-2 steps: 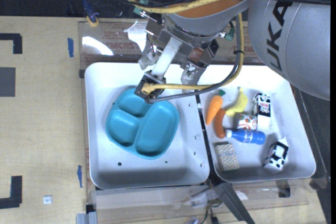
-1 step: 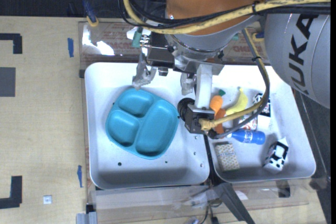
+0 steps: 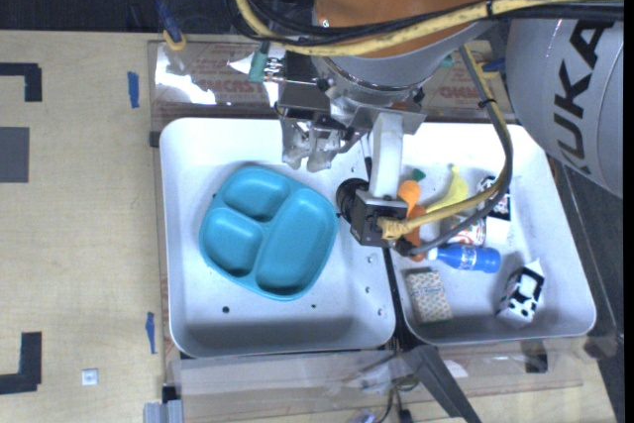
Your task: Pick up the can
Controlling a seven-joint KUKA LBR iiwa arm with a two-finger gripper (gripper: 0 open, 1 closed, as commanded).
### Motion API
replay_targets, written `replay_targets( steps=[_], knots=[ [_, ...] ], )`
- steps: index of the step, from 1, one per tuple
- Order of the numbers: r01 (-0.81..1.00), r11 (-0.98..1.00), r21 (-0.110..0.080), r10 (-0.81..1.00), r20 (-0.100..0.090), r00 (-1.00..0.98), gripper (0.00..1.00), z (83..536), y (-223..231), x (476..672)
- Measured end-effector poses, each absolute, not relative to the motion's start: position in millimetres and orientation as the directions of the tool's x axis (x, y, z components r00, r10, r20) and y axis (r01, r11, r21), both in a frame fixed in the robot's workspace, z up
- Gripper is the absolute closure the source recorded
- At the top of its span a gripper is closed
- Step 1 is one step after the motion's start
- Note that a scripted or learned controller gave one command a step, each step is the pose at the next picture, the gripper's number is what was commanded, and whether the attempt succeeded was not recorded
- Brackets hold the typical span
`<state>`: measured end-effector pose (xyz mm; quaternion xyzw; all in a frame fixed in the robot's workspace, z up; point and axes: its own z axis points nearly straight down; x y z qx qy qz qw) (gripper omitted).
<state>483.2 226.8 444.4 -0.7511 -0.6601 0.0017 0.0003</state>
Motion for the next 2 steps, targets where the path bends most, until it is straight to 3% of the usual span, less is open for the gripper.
replay_targets(
  steps=[1,2],
  knots=[
    [0.992,-0.128,-0.003,0.992,-0.002,0.128,0.00,444.3,227.0,483.1],
    [0.992,-0.128,-0.003,0.992,-0.002,0.128,0.00,444.3,227.0,483.1]
  ],
)
